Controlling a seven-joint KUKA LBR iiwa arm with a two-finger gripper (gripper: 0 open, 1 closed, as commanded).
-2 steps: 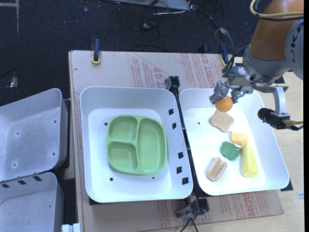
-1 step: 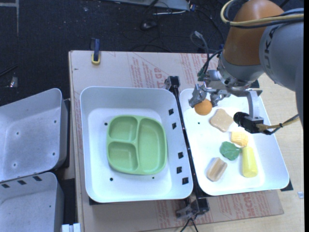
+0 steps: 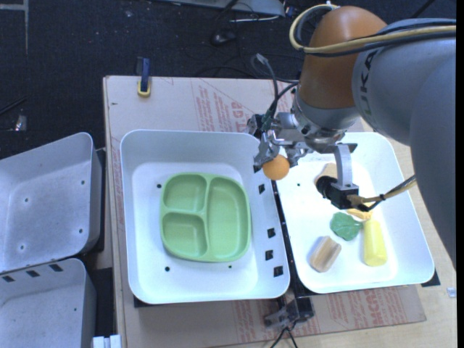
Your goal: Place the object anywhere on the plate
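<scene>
Carrying phase, by my read: the orange ball sits pinched at the fingertips of the hand, fingers closed in on it as far as this angle shows. The ball hangs over the seam between the two bins, just at the right wall of the left bin, so it's not yet above the green plate.

The plate lies flat in the middle of the left bin, three compartments, nothing on it. It's near the ball, down and to the left in the view.

Done: pick and lift out of the right bin. Left: traverse over the plate, lower, release, back off.

The right bin has a green lump, a yellow piece and a tan piece — all apart from the hand.
</scene>
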